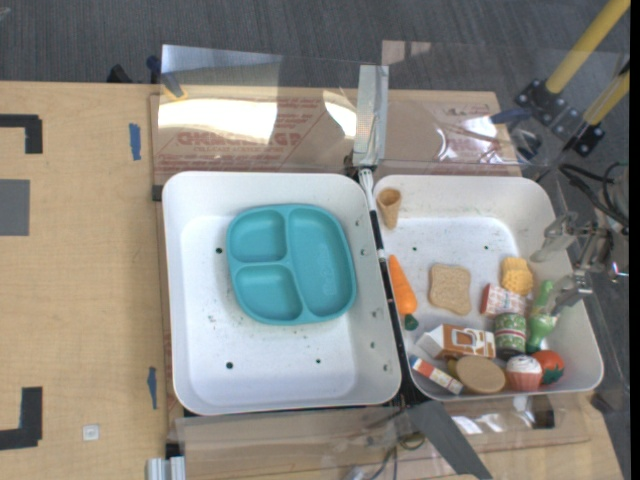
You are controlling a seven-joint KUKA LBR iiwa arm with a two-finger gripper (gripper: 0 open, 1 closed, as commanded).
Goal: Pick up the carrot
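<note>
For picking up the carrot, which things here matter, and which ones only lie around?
For the job:
- carrot, by the right bin's left wall
- hand, at that bin's right rim

Only lying about:
- teal divided plate in the left bin
- slice of bread
- small cup
- corn
- can

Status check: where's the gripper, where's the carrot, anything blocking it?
Gripper at right bin's right rim, holding nothing. Carrot flat against that bin's left wall, untouched. Bread slice lies beside it, apart; top of carrot unobstructed.
</note>
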